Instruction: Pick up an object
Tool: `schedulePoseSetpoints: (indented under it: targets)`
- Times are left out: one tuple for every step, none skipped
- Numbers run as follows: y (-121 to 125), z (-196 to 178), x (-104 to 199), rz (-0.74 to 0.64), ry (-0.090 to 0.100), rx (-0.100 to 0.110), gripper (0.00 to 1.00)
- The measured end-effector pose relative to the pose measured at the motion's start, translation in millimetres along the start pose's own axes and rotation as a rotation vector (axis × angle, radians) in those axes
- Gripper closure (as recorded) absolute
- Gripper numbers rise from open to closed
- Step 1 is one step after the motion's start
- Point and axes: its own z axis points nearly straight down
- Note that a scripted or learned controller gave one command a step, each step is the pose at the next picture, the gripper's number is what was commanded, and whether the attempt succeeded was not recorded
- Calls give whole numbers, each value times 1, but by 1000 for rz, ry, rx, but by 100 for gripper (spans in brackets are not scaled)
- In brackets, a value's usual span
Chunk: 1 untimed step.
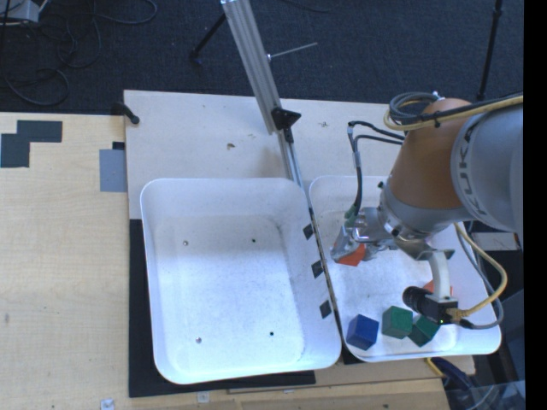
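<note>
Nearest the camera, at the front edge of the right shallow white plastic bin [479,344], lies a small blue cube [362,330]. Just to its right sit two dark green blocks [408,325], touching each other, one square-on and one turned at an angle. Near them, a short black cylindrical part [420,301] on my wrist cabling hangs above the bin floor.

My two-finger gripper [349,248] is low over the left side of that same bin, close to the wall it shares with the left shallow white plastic bin [162,229]. A small orange-red object [350,258] shows directly at my fingertips, apparently lodged between them, though I cannot confirm from this slanted view that both fingers grip it. The fingers appear set narrow around it.

My grey arm with its orange band [427,156] enters from the right, yellow and black cables looped over it. A slanted aluminium rail [256,67] rises behind the bins
</note>
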Motion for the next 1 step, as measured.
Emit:
schedulePoseSetpoints:
  targets:
    - [30,4,68,3,0,6,100]
